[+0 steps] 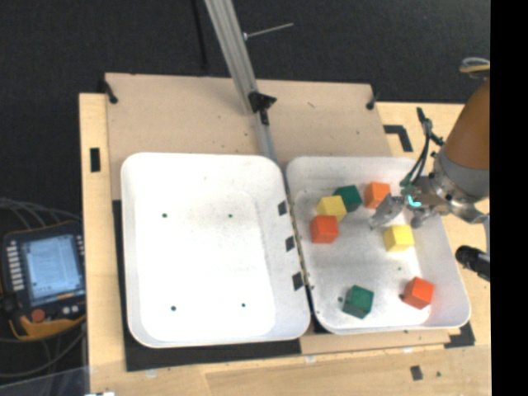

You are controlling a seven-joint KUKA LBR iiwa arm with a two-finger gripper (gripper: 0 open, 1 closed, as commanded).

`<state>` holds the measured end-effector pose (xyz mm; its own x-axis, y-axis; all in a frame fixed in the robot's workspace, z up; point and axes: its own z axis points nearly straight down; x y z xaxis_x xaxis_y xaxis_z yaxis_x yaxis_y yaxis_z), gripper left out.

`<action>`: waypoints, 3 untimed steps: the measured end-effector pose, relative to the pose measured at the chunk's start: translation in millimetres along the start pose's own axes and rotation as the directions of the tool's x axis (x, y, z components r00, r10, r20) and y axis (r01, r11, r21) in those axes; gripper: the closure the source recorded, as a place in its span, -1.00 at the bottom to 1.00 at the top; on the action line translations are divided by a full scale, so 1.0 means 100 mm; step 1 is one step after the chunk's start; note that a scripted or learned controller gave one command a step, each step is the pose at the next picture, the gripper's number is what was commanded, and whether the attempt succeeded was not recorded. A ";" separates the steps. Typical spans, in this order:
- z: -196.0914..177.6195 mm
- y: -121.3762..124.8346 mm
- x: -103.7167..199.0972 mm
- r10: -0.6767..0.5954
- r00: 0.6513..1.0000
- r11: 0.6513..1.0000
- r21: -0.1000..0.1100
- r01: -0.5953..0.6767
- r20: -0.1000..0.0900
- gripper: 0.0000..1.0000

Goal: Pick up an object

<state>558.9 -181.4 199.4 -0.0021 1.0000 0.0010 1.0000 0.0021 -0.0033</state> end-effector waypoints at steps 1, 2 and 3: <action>-0.02 0.01 0.00 0.001 1.000 1.000 -0.005 -0.001 0.001 -1.00; 0.59 -0.02 0.05 0.004 1.000 1.000 0.001 -0.004 0.002 -1.00; 1.02 0.00 0.04 0.004 1.000 1.000 -0.009 -0.004 0.005 -1.00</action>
<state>558.9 -177.3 97.1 0.0021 1.0000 -0.0036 1.0000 -0.0021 0.0059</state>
